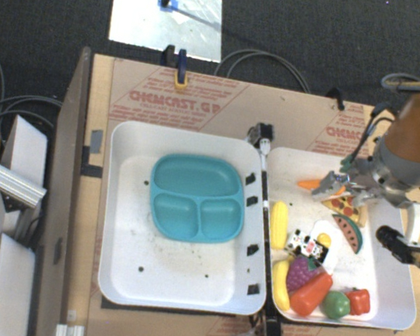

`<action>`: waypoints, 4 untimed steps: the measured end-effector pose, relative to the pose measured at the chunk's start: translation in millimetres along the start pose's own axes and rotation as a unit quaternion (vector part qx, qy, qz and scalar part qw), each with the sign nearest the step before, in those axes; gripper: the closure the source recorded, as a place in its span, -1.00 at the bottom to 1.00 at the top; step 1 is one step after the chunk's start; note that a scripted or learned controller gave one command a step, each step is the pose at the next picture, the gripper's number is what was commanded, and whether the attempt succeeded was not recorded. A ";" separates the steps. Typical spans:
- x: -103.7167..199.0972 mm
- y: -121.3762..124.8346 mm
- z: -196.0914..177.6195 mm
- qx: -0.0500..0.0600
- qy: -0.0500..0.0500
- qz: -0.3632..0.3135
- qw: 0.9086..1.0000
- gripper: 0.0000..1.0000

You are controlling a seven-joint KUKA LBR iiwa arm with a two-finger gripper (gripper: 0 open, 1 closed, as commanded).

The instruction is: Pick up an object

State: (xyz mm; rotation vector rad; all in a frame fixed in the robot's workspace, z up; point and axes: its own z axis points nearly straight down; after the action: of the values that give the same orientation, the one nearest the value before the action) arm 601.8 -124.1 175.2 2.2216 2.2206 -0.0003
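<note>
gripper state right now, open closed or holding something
Gripper: cannot be told. It hangs low over the back of the right bin, by the carrot and the pizza slice.

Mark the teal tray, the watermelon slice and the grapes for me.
teal tray (168, 174): camera view, bare floor of its long top compartment.
watermelon slice (347, 233): camera view, middle of the red flesh.
grapes (300, 273): camera view, centre of the purple bunch.

Teal divided tray (196, 199) in left bin (121, 213); cardboard sheet (204, 104) beneath.
</note>
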 end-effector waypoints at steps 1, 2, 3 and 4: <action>-10.1 39.7 71.0 -0.001 -0.001 -0.003 1.000 -1.00; 8.1 59.4 92.8 0.020 -0.001 0.003 1.000 -1.00; -2.2 58.3 89.9 0.017 0.004 0.003 1.000 -1.00; -5.9 60.2 92.6 0.020 0.006 0.003 1.000 -1.00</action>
State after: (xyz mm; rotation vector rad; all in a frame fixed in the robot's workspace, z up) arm 662.0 -130.0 82.7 2.2524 2.2401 -0.0313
